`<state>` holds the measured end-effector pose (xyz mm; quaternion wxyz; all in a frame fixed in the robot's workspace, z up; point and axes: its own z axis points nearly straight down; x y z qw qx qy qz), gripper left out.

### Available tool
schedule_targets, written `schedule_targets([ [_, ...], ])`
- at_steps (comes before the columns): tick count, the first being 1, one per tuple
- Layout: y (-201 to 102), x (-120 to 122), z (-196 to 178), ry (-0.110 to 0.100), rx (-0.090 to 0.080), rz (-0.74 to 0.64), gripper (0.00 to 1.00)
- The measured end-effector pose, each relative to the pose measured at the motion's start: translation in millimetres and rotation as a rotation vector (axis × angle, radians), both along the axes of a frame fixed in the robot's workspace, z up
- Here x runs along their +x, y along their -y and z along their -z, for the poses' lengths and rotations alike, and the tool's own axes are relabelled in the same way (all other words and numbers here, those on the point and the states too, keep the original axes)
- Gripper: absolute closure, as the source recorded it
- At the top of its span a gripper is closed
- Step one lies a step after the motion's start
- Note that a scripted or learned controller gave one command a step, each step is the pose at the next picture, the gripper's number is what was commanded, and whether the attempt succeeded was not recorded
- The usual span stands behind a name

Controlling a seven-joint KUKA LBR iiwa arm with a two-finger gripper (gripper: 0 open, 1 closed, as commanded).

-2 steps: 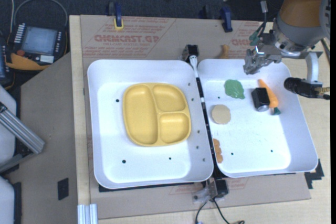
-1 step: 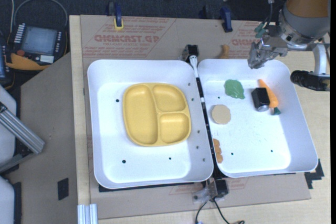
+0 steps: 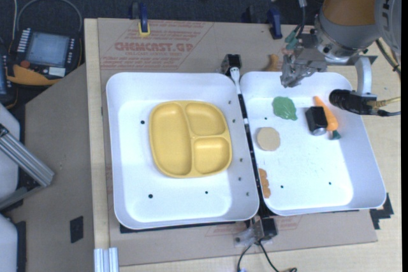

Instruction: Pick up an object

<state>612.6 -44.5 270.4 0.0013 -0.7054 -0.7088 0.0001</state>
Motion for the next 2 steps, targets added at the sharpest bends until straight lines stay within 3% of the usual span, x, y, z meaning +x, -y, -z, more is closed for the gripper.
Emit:
schedule_targets([
  [2, -90.2, -15.6, 31.7, -0.002, 0.0, 0.0, 1.0],
])
